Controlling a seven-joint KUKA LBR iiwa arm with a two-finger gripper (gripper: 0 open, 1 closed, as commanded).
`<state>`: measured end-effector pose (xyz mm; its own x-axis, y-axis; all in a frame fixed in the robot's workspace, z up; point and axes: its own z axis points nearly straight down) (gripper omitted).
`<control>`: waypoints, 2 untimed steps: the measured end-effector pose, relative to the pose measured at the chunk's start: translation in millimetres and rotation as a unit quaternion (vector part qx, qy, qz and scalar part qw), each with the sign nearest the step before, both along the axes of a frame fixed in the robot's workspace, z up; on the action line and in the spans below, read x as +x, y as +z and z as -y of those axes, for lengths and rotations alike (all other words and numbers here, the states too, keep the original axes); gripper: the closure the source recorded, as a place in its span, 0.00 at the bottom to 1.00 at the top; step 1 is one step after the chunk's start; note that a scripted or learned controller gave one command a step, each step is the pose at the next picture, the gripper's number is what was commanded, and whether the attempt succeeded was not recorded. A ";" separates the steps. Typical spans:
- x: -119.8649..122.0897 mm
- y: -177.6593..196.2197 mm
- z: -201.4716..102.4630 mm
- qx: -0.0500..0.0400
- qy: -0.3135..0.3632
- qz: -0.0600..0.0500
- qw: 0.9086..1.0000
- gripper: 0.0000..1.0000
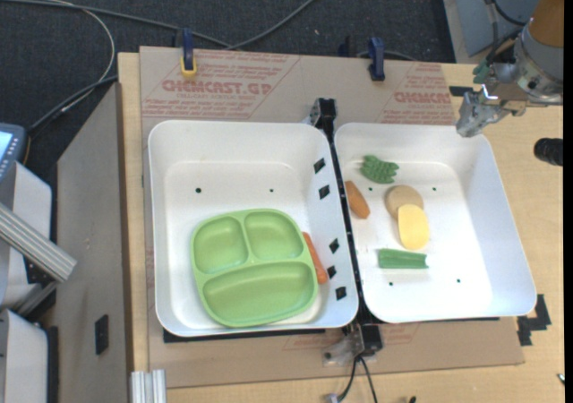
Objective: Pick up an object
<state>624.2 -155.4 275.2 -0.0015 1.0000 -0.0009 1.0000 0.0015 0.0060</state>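
1. The right bin [501, 240] holds 5 small objects, any of them a candidate for picking: a dark green leafy piece [380, 168] near the back, an orange carrot-like piece [357, 201] close to the divider side, a tan rounded piece [403, 198], a yellow piece [414, 227] touching it in front, and a flat green pod [402, 259] nearer the front.
2. The left bin [170, 213] carries a light green divided plate [255, 267] with 3 compartments; a second orange piece [314, 260] lies against the plate's right edge.
3. The gripper [472, 119] hangs over the back right corner of the right bin, well apart from all 5 objects, with nothing visible between its fingers; whether they are wide or narrow cannot be told.
4. Both bins sit on a cardboard sheet [269, 79] held by 2 clamps: one [188, 52] with a yellow grip, the other [377, 58] blue.
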 end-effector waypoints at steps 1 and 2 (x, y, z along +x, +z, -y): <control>-20.6 1.7 -49.2 0.002 0.002 -0.004 1.000 1.00; -31.1 -15.3 -93.5 0.001 0.002 -0.005 1.000 1.00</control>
<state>593.1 -61.9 259.9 -0.0045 1.0000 0.0020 1.0000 0.0045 -0.0037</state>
